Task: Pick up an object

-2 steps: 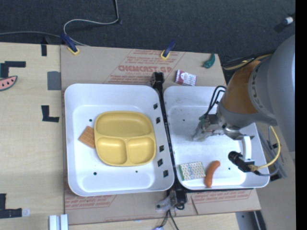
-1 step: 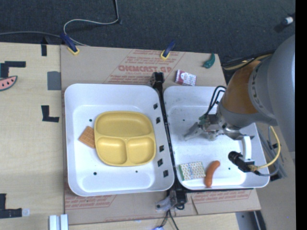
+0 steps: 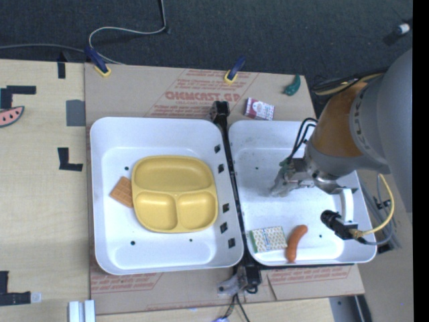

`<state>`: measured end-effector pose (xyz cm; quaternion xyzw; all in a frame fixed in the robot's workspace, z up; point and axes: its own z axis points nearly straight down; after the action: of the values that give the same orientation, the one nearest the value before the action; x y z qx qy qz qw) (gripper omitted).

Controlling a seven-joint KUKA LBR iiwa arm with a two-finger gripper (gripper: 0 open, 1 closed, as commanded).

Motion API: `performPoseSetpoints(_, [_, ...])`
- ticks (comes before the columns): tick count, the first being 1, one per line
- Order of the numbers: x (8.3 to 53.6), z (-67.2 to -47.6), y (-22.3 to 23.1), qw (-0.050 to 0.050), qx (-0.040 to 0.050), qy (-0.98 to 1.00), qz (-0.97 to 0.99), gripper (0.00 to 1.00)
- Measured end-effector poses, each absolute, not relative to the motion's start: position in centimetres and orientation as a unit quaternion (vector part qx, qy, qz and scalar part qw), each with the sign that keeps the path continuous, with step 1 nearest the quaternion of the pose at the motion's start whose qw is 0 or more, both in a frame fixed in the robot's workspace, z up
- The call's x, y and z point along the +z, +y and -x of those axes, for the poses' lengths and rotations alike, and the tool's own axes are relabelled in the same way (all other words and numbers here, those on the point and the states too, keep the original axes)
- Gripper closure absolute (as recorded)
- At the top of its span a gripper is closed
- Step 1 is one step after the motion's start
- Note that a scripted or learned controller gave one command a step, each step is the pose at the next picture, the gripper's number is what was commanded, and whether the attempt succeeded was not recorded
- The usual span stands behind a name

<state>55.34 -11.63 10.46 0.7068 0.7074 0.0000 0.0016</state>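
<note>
The tool (image 3: 280, 186) hangs low over the middle of the right bin (image 3: 258, 143), its fingers pointing down and left toward the bin floor; whether they are spread or closed cannot be told, and nothing shows between them. Nearer in the same bin, a small orange sausage-shaped object (image 3: 295, 242) lies beside a flat green-printed packet (image 3: 267, 238), both apart from the tool. The left bin (image 3: 114, 247) holds a yellow divided plate (image 3: 175, 193) with a tan cracker-like piece (image 3: 122, 192) tucked at its left edge. A small red packet (image 3: 258, 109) lies on the desk (image 3: 40, 200) just beyond the right bin.
</note>
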Motion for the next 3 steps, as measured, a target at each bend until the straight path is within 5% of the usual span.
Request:
performPoseSetpoints(1, [10.45, -55.33, -11.63, 0.002, -0.0001, 0.707, -0.707, 0.00])
performPoseSetpoints(2, [11.36, -55.32, -11.56, 0.001, 0.0000, 0.708, -0.707, 1.00])
performPoseSetpoints(3, [11.35, -55.31, -11.56, 0.001, -0.0002, 0.708, -0.707, 0.00])
